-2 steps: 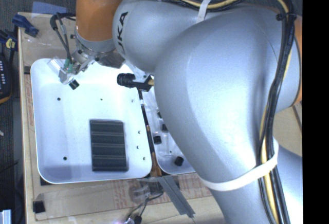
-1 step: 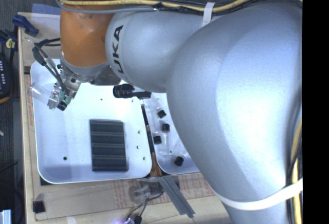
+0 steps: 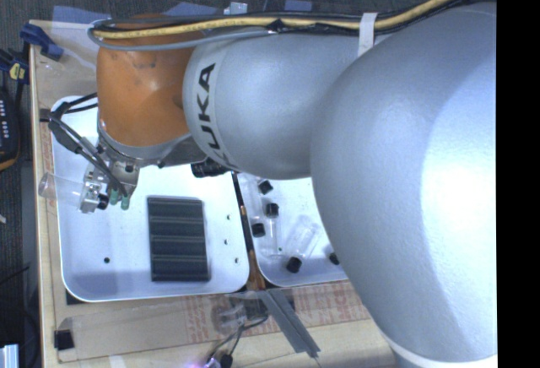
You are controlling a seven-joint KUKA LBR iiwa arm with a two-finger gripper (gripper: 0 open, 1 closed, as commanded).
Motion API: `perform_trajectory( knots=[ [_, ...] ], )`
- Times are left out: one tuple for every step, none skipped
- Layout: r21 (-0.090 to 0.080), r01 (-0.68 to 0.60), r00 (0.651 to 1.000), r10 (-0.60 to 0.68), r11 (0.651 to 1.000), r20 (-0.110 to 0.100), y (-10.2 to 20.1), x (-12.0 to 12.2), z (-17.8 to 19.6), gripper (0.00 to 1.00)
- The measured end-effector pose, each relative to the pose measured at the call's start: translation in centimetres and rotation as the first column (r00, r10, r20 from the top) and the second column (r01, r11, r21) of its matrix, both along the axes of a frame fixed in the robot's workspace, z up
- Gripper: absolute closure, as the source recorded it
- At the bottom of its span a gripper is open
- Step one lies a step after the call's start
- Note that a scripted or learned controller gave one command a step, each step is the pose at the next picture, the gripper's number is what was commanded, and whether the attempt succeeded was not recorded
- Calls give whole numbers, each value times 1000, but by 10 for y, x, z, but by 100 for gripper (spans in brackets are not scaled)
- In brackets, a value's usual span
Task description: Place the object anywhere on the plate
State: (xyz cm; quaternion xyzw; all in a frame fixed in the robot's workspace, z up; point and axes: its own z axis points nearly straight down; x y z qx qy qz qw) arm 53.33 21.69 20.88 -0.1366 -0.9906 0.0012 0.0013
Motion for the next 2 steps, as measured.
perform_trajectory(
  knots=[
    [-5,-353,936,353,936,3,-11,-54,-95,100],
    [-1,-401,916,401,916,9,-22,-51,147,100]
  ],
)
